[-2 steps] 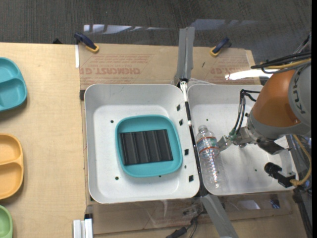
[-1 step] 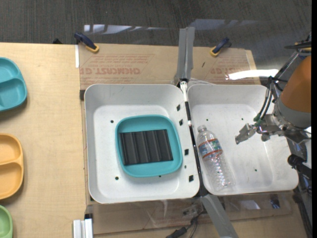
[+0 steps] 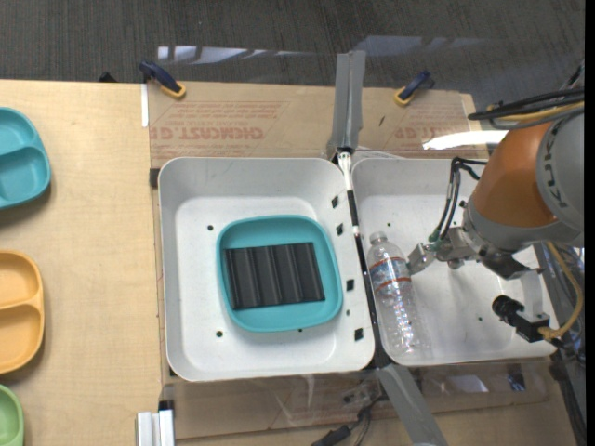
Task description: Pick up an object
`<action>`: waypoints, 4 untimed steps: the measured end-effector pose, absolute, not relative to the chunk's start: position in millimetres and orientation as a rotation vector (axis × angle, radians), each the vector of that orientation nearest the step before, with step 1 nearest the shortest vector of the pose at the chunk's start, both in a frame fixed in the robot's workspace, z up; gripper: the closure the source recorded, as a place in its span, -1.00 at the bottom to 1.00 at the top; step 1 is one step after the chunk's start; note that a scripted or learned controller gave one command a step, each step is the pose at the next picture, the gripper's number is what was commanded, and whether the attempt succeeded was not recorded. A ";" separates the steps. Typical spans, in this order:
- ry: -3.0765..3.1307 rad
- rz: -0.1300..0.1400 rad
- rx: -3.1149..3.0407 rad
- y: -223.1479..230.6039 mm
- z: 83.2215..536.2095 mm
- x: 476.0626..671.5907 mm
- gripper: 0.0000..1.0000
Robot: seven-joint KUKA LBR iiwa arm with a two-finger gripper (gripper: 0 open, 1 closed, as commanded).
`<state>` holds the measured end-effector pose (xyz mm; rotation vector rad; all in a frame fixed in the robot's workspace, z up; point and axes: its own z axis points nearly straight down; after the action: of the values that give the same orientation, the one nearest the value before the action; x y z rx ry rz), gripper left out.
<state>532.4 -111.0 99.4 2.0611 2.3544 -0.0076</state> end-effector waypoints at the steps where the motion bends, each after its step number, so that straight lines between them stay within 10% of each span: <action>1: 1.975 -0.004 2.442 -45.0 191.0 511.2 -1.00; 2: 1.968 -0.008 2.451 -100.3 181.4 560.2 -1.00; 3: 2.031 -0.005 2.400 -106.3 91.0 555.4 -1.00; 4: 2.056 -0.004 2.378 -119.7 91.0 510.0 -1.00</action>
<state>510.0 -119.7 91.0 2.3783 2.0560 -0.0043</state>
